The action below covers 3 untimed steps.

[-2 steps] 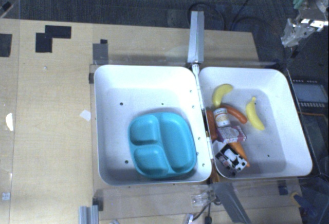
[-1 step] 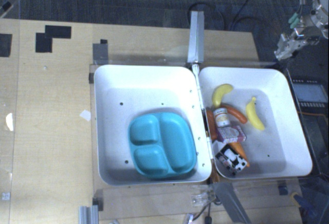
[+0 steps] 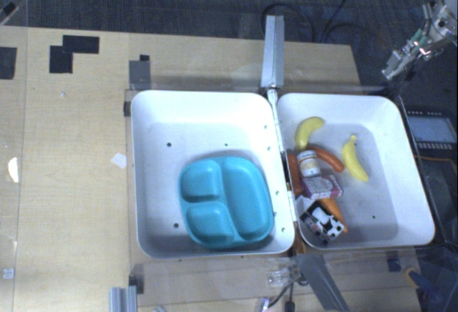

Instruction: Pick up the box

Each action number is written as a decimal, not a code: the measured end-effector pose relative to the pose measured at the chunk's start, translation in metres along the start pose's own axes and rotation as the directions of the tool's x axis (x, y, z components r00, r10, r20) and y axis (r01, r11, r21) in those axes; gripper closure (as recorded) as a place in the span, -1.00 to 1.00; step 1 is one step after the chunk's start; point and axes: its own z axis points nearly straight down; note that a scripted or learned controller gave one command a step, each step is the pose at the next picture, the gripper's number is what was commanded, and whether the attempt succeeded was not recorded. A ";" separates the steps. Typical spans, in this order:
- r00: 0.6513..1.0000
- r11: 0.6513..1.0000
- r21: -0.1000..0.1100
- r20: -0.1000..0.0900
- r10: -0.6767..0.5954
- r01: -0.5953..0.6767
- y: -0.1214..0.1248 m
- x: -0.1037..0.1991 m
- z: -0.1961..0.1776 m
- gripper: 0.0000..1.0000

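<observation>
The claw (image 3: 406,56) hangs above the right bin's (image 3: 401,117) far corner, clear of its clutter; whether it is apart or together cannot be told. The box (image 3: 323,185) lies inside that bin near its left wall, wedged among bananas, apparently untouched.

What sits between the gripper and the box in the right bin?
Nothing visible blocks a descent. The gripper hovers above and beyond the right bin's far right corner. The box lies near the bin's left wall, with a small can and hot dog touching it and two bananas farther out.
</observation>
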 end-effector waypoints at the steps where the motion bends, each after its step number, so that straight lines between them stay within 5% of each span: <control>1: 1.000 1.000 -0.003 0.001 0.017 -0.017 -0.022 0.042 -0.082 1.00; 2: 0.985 0.985 -0.002 0.003 -0.171 0.171 -0.048 -0.010 -0.116 1.00; 3: 0.890 0.890 -0.001 0.001 -0.456 0.456 -0.026 -0.021 -0.046 1.00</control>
